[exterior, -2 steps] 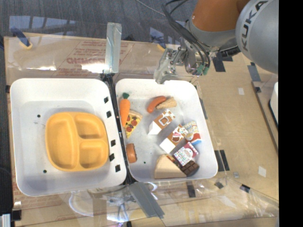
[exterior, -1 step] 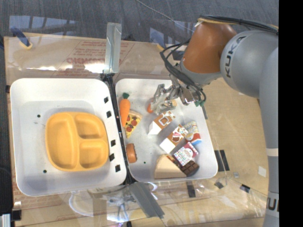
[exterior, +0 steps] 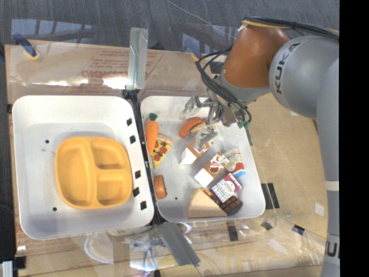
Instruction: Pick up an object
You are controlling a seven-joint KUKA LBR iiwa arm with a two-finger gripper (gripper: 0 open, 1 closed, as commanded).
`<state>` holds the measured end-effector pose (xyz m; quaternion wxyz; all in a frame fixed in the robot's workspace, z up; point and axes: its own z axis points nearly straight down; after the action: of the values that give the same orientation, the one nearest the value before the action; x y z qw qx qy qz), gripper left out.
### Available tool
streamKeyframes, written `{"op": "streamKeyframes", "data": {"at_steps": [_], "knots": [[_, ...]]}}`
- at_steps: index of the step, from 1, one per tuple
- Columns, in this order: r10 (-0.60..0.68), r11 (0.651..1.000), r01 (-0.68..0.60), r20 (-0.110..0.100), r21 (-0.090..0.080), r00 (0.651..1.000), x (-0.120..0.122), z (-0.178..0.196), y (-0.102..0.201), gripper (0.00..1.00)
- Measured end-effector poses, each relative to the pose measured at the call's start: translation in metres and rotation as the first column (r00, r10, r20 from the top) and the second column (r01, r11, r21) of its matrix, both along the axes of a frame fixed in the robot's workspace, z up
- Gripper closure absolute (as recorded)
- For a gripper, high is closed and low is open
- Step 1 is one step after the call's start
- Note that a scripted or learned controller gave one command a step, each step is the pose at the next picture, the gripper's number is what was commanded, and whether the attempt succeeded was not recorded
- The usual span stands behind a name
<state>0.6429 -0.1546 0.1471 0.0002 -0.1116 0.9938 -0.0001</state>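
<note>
I am lowering the fingers (exterior: pixel 209 115), spread apart and gripping nothing, into the right bin (exterior: pixel 257 196); the toy sausage (exterior: pixel 189 126) is lying just beside them, needing a centred descent.

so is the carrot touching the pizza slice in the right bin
Cannot tell. In the camera view the carrot lies right beside the pizza slice; their edges meet with no visible gap, but the slanted view may only overlap them.

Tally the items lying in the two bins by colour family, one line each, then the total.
Yellow: 1, the divided tray.
Orange or red-orange: 4, the carrot, pizza slice, sausage, small brown-orange piece.
Tan wedge: 1.
Printed cartons: about 4, overlapping.
Total: about 10.
</note>
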Motion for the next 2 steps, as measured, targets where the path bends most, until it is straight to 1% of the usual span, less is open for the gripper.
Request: {"op": "streamKeyframes", "data": {"at_steps": [1,2], "knots": [[-0.045,0.999,0.045,0.014,-0.002,0.999,0.009,-0.036,0.007,0.00],[-0.155,0.988,0.155,-0.002,0.001,0.988,-0.011,-0.055,0.020,0.00]]}}
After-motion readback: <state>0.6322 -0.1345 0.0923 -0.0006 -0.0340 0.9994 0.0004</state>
